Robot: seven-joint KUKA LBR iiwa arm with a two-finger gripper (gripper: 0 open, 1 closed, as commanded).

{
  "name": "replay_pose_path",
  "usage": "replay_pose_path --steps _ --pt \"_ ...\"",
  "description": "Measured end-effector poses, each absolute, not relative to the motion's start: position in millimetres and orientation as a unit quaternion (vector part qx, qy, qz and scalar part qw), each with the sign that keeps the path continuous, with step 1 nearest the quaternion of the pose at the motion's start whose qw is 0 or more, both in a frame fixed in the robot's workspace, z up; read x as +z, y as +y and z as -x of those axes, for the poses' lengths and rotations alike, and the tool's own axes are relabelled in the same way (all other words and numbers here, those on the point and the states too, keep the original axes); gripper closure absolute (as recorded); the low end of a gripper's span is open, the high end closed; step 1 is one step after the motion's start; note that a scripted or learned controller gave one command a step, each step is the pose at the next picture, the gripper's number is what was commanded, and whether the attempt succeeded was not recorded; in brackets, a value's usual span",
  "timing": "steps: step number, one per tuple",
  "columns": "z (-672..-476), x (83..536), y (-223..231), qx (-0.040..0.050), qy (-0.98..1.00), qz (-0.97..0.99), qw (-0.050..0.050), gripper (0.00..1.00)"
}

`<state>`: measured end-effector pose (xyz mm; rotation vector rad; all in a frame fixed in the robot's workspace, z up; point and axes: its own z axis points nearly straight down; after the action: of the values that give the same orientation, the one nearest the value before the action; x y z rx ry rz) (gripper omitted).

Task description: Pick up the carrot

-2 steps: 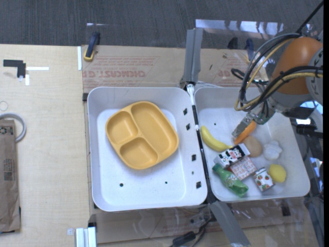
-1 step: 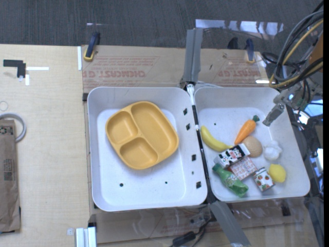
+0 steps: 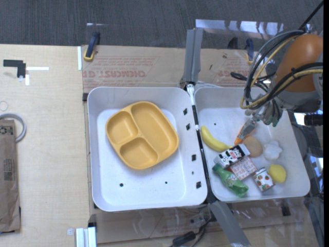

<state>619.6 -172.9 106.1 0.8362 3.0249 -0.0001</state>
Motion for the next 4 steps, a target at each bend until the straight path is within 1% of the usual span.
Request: replay_pose_path --steps 1,2,3,4 --pt "-617.9 94 -156 -0.0002 0.986 -0.164 0.003 0.00" --pt "-640.9 94 -223 -0.0008 0.987 -0.158 0.004 0.00" --pt "-645.9 188 -223 -0.0004 0.986 -0.167 0.004 0.00" --pt "-629.8 113 -212 -0.0002 0.995 -0.098 0.002 0.00"
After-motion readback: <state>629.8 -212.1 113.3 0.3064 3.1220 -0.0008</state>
